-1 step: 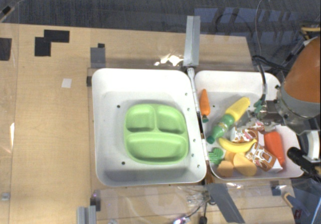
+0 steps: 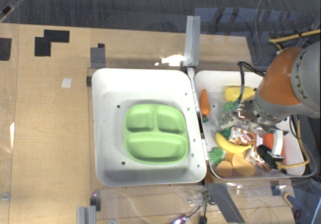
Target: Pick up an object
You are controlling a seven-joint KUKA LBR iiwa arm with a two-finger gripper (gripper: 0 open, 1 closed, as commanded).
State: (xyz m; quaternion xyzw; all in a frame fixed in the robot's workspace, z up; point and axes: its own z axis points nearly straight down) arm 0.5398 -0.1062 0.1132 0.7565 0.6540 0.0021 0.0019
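Note:
The right bin holds a jumble of toy food. An orange carrot lies along its left wall. A yellow piece sits at the back and a banana curves across the middle. A printed snack packet lies just right of the banana. My gripper hangs low over the bin's middle, right above the packet and the banana, beneath the orange band of the arm. Its tips are lost in the clutter, and I see nothing clearly held.
The left bin carries a green divided plate. Tan-orange pieces and a small green item lie at the right bin's front. A shiny wrapper and a red-orange object sit to the right. A metal divider stands behind the bins.

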